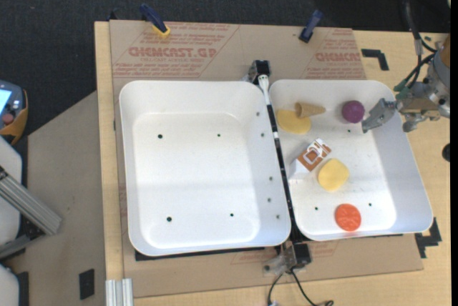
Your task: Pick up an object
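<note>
Five objects lie in the right bin [401,176]; gripper [395,115] poised at its far right rim.
Fingers spread open, grasping nothing. Purple ball [352,111] just beside one finger; cone [309,109], two yellow pieces [333,175], patterned block [315,154] and orange disc [348,217] lie apart.

Brown board [215,47], left print: "CHEMCAST G.P" in red – rows beneath too small to read
Brown board, right print: same red lettering, partly hidden – behind the right bin [408,176]
</note>
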Available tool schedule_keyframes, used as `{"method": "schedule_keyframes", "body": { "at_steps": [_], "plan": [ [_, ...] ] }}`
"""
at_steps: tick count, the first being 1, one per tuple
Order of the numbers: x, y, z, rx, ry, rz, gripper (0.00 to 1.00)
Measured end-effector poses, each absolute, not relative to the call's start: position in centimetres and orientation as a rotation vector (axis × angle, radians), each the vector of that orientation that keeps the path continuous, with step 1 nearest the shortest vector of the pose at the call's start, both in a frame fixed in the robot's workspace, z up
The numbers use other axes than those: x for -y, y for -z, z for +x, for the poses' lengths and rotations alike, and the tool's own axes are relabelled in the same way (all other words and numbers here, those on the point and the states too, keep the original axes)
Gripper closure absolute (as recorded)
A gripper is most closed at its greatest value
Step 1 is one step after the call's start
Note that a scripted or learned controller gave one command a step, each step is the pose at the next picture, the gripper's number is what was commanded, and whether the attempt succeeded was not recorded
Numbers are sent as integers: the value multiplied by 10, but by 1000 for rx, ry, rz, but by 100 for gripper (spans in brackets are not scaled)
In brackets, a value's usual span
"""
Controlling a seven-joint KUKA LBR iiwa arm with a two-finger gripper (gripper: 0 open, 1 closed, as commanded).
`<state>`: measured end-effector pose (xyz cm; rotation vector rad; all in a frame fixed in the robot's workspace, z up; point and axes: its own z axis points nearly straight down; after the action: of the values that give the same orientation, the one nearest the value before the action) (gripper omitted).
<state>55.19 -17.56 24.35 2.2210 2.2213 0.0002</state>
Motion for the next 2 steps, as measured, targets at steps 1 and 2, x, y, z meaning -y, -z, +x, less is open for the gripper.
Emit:
{"method": "schedule_keyframes", "body": {
  "at_steps": [1,2],
  "plan": [
    [156,-91,605,-2231,5,2222,0],
    [157,-84,640,-2223,3,2222,0]
  ]
}}
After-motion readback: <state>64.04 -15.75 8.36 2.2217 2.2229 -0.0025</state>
